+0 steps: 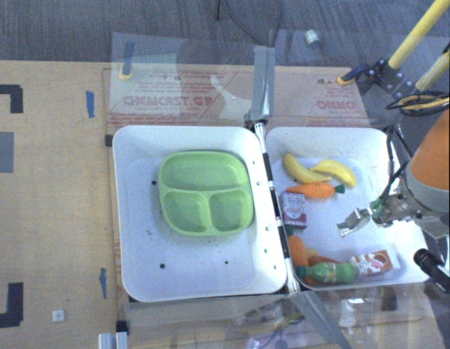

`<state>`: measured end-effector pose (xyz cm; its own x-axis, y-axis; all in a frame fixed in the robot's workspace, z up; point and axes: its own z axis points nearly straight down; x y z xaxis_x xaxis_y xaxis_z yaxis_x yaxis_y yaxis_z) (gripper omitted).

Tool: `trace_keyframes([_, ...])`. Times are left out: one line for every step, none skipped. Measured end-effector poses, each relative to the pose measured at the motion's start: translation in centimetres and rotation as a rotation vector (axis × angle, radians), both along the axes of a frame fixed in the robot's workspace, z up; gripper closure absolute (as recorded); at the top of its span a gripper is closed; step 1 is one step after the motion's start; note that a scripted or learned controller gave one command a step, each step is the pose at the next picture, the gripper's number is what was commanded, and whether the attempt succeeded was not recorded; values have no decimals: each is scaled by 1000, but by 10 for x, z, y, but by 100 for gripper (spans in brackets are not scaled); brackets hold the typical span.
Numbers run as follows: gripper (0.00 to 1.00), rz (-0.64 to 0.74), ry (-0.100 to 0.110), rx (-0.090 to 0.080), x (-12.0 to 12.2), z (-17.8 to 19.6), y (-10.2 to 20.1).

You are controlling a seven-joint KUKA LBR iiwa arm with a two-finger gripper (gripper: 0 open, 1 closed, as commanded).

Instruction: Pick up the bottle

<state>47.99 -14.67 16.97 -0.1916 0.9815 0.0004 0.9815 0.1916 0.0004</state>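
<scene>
A green bottle [331, 272] lies on its side along the near wall of the right bin [370, 142], below the gripper [353, 222] and a little to its left, well apart from the fingers [347, 227]. We see nothing between those fingers; they hang over bare white floor near the middle of the bin, and whether they stand wide or narrow we cannot tell (they are small and blurred at this slant).

Just right of the bottle, almost touching it, lies a flat orange-and-white packet [373, 263], below the fingers and slightly to their right. At the bottle's left end an orange carrot-shaped toy [297, 251] leans against the divider between the bins.

Left of the fingers, and level with them, sits a small dark red carton [294, 210]. Above that, up and left of the fingers, an orange carrot [312, 190] with a green tip lies crosswise, and beyond it two yellow bananas [320, 170] rest side by side.

The arm [434, 167], grey with its orange band, comes in from the right of the fingers.

Far to the left, in the left bin [137, 260], a light green divided plate [206, 192] with three compartments lies flat.
</scene>
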Motion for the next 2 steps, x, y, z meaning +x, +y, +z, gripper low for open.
trace_keyframes([100, -7, -4, -1, 0, 10, -3])
trace_keyframes([100, 131, -3, -3, 0, 134, -75])
